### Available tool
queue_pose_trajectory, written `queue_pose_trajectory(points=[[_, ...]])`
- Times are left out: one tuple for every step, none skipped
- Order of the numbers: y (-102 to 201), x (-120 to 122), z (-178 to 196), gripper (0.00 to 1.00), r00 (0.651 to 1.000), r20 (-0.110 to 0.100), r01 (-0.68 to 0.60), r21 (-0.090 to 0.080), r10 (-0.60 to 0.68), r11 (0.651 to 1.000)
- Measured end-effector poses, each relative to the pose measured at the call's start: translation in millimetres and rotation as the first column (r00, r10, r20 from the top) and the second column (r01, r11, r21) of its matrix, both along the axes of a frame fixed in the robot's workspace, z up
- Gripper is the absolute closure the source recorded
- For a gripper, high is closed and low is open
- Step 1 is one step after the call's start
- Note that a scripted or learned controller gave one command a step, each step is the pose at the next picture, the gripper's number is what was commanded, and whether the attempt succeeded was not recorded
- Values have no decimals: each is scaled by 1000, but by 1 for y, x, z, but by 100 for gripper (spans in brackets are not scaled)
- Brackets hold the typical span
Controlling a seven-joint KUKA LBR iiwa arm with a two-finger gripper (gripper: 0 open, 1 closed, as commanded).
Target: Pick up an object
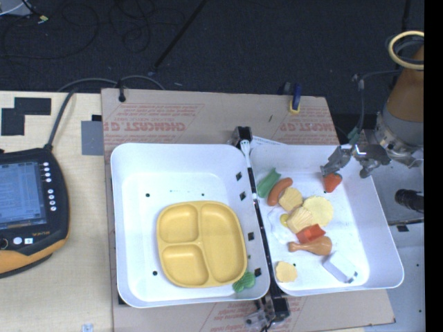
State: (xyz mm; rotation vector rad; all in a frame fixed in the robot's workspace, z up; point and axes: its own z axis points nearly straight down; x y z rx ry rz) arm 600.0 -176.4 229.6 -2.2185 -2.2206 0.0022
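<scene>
- Your gripper [333,173] hangs over the right bin [377,220], fingers clasping a small red toy [333,182] lifted above the bin's upper right area.
- Below it, toy food [304,216] lies piled in that bin.
- A yellow divided plate [201,243] sits in the left bin [138,185].

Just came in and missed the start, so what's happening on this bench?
The KUKA arm's gripper hangs over the far side of the right bin, with a small red-orange toy piece just under it; whether it is actually gripped is unclear. A pile of toy food lies in that bin. The left bin holds a yellow divided plate.
</scene>
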Motion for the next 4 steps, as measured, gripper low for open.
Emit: queue_pose_trajectory(points=[[-16, -60, -97, 0, 1000, -11, 3, 3, -3, 1000], [36, -25, -143, 0, 1000, 5, -3, 0, 3, 1000], [84, -59, -143, 0, 1000, -4, -2, 3, 2, 1000], [80, -58, -132, 100, 1000, -2, 6, 0, -6, 1000]])
